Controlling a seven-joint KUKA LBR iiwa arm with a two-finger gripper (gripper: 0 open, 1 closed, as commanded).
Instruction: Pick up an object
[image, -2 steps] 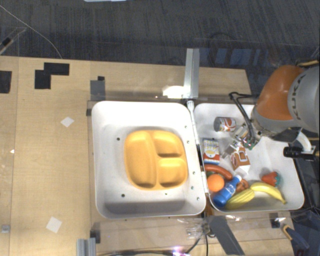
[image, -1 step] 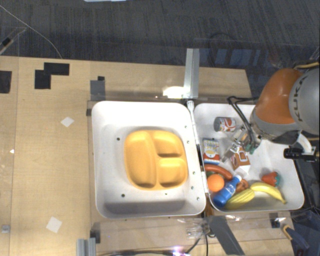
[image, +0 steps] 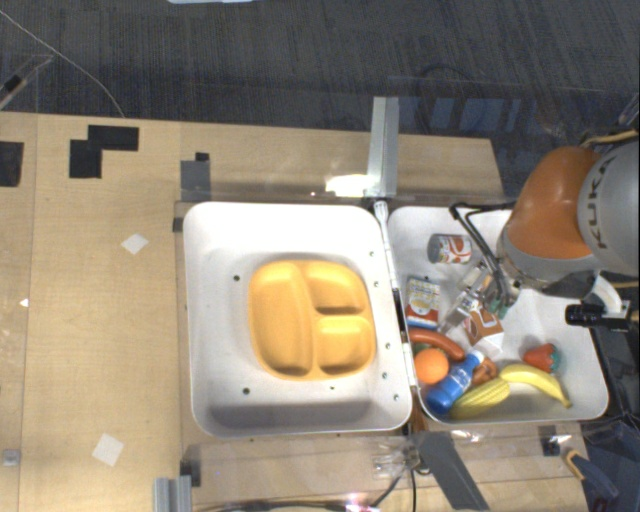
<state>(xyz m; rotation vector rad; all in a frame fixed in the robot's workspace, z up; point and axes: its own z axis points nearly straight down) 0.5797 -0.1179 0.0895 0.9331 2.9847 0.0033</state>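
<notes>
Since the task names no particular object, the candidates are the clutter in the right bin (image: 598, 400): a small can (image: 450, 248) at 11 o'clock, a flat snack packet (image: 423, 298) just below it, an orange (image: 431, 368), a blue bottle (image: 455, 383) and a banana (image: 520, 384) along the 6 o'clock wall, a strawberry-like red fruit (image: 540, 356) at 5 o'clock

Gripper (image: 478, 298) sits low near bin centre, over a small brown carton (image: 487, 322); cannot tell whether it is open or closed, nor whether it grips anything

Handling, judged: carton light, stiff, flat-sided – take across narrow faces. Banana probably slick, curved – pinch mid-body. Orange round, may roll

Left bin (image: 210, 300) holds a yellow divided tray (image: 308, 317) at centre
</notes>
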